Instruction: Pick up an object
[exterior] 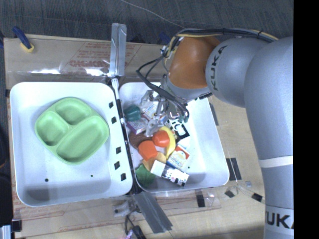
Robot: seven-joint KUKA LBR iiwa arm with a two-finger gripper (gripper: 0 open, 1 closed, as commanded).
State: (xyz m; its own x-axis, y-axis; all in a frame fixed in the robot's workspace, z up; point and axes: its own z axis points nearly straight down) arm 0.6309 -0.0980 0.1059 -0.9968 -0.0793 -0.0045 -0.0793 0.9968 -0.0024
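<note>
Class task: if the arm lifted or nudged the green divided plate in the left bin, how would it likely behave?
The green divided plate looks like moulded plastic, so probably stiff and light. Lying flat and wide in the left bin, it would likely slide, not roll or tip.

Light: we see even, bright overhead light.
Shadows: soft in the left bin (30, 193) corners.
Focus: slightly soft throughout.

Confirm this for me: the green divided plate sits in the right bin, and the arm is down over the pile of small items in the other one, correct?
Not quite. The camera view shows the green divided plate in the left bin. The arm is down over the pile of small items in the right bin.
</note>
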